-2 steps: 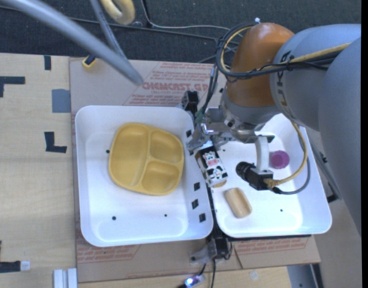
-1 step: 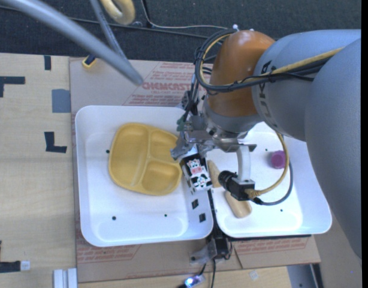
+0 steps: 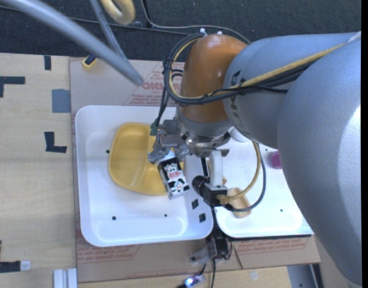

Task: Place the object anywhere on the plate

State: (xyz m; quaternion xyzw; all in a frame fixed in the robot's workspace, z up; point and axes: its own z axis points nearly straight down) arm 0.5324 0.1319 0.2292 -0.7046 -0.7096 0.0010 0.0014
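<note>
A yellow plate (image 3: 131, 159) lies in the left white bin (image 3: 94, 179), toward its back left. My gripper (image 3: 169, 167) hangs low over the plate's right rim, below the orange band (image 3: 205, 71) of the arm. The wrist hides what is under it, so no held object can be made out. A tan object (image 3: 242, 200) lies in the right bin (image 3: 274, 221) near the divider, partly behind a cable. A small purple object (image 3: 273, 159) sits farther right in that bin, half hidden by the arm.
The arm's grey body (image 3: 316, 131) covers most of the right bin. Cables (image 3: 258, 173) loop down from the wrist over the divider. Both bins rest on a cardboard sheet (image 3: 112, 80) on the wooden bench.
</note>
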